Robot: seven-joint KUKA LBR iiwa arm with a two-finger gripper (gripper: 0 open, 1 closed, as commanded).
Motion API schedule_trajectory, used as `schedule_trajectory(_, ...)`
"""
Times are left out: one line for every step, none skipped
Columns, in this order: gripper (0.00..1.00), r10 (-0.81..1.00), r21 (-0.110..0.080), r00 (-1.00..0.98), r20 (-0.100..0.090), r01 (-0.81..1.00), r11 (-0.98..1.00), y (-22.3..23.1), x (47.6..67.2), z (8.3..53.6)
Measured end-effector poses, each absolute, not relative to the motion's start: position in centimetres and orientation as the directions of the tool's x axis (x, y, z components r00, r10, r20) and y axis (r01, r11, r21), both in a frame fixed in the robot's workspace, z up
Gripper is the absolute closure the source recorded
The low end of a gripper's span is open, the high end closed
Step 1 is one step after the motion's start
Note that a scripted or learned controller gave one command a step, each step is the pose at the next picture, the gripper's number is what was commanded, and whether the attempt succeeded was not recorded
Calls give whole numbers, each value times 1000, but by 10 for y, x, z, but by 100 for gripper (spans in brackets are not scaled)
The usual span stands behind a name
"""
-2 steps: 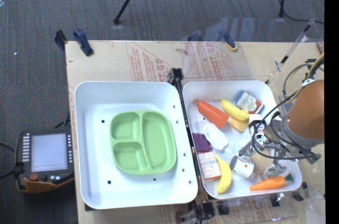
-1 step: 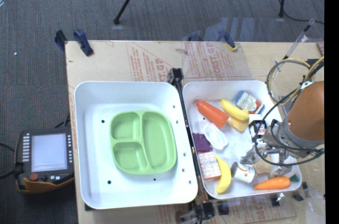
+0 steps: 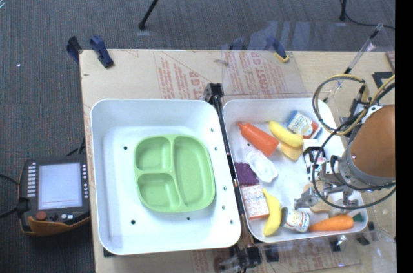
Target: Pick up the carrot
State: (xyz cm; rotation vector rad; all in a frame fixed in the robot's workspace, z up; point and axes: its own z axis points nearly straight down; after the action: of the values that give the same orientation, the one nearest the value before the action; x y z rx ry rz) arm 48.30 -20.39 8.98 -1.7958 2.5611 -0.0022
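Carrot (image 3: 332,223): lying on its side at the front right corner of the right bin (image 3: 258,107), tip toward the left, just beside a small jar (image 3: 297,221).
Gripper (image 3: 321,194): low over the right bin's right side, just above and left of the carrot; nothing seen between the fingers; opening cannot be told under the cables.
Arm (image 3: 374,142): orange band at the right edge, black cables looping above the wrist.
Right bin, other contents: orange bottle (image 3: 258,138) at upper left, banana (image 3: 286,133) beside it, second banana (image 3: 273,213) at the front, red box (image 3: 255,201) left of it, purple item (image 3: 245,171), white cup (image 3: 263,168), blue-and-white carton (image 3: 302,123).
Left bin (image 3: 110,136): holding a green divided plate (image 3: 174,173).
Pendant (image 3: 55,191): on the floor, left of the bench.
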Motion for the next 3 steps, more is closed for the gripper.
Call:
schedule_trajectory(100, -939, -5, -344, -14, -939, 344, -201, 484, 98)
schedule_trajectory(100, -988, -1, 153, -7, -988, -153, -209, 483, 127)
schedule_trajectory(0, -989, 0, 150, -8, -989, -150, -210, 482, 126)
